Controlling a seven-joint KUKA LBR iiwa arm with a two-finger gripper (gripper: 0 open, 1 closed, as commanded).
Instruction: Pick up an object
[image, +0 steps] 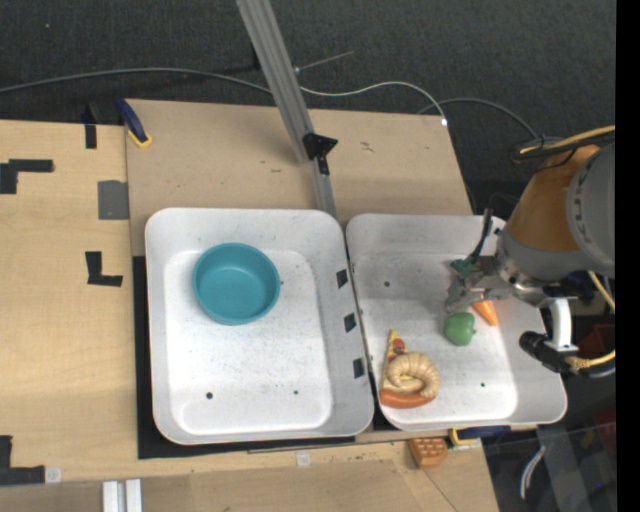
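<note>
In the right bin (420, 245), my gripper (467, 293) hangs low over the right side of the floor. Just below it lies a small green round object (459, 329). A small orange piece (486, 312) lies at the gripper's lower right, very close to it; I cannot tell whether they touch. A tan curled toy on a red-orange base (409, 377) rests near the bin's front left corner. In the left bin (170, 400) sits a blue bowl (236, 283), upright, toward the back left.
A grey metal pole (290, 95) slants across the bench behind the bins. The arm's orange band and grey body (555, 215) loom over the right bin's right edge. Cables trail at the back and right. A small orange block (428, 451) lies outside the right bin's front rim.
</note>
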